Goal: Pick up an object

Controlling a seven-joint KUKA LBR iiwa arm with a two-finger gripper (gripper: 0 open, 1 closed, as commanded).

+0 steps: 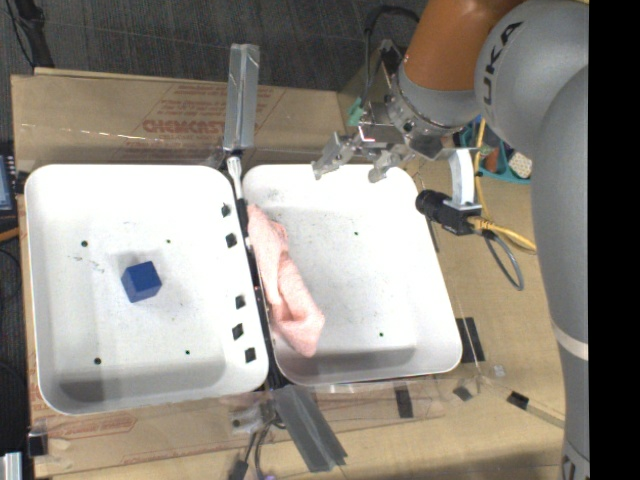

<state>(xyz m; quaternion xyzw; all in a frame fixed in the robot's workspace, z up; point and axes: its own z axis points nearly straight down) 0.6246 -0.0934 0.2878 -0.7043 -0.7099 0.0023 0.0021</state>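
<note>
Two white bins side by side on a cardboard-covered bench. Left bin (60,368) holds a small blue cube (142,280), sitting left of centre on the floor, clear of the walls. Right bin (400,308) holds a pink cloth (282,280), crumpled in a long strip against the left wall, running from near the far corner toward the near edge; its folds hide whatever lies under it.

Gripper (352,165) hangs over the far rim of the right bin, fingers spread apart with nothing between them. It is well away from both cloth and cube. The arm's upper body is cut off at the frame's right and top.
</note>
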